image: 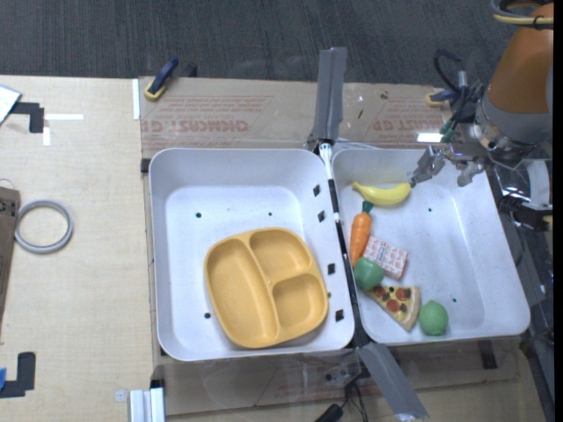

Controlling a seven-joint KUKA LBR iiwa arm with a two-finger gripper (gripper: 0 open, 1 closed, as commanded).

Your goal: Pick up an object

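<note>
The two-finger gripper hangs over the far right corner of the right shallow white bin, its fingers spread apart with nothing between them. One metal fingertip sits just beside the right end of the curved yellow plastic banana, though contact cannot be judged. The grey arm with its orange band reaches in from the right.

Below the banana, an orange toy carrot with a green top stands along the bin's left wall. Near it lie a small pink-and-white patterned box, a green rounded toy vegetable, a triangular toy pizza slice and a round green ball.

The left white bin holds a yellow three-compartment plastic tray. A roll of clear tape rests on the wooden bench.
</note>
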